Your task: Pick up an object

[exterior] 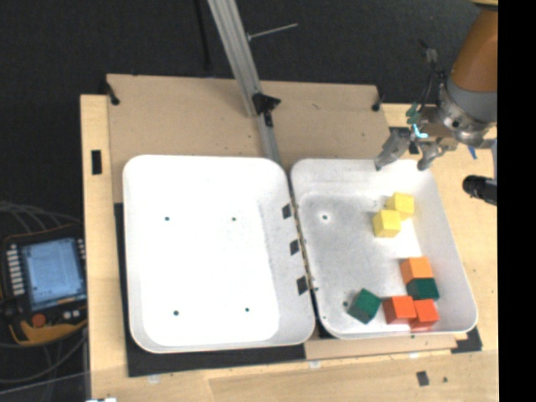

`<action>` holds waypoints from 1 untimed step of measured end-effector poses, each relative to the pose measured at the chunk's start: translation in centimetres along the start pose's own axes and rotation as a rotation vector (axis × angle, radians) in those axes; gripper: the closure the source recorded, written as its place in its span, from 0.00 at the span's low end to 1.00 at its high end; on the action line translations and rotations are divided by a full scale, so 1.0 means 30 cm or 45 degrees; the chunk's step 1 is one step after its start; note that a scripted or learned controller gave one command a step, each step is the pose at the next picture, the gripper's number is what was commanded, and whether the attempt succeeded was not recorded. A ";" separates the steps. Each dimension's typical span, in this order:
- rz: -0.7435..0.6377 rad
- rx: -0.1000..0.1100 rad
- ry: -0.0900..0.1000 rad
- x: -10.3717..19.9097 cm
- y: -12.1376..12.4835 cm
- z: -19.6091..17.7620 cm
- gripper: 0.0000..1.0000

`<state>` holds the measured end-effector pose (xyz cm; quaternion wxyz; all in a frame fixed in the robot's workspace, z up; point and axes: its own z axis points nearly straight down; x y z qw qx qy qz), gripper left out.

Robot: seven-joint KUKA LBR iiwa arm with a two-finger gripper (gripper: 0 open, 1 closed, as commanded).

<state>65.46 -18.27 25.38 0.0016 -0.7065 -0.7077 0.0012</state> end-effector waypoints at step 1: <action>-0.003 -0.005 -0.004 -0.001 0.002 -0.012 0.00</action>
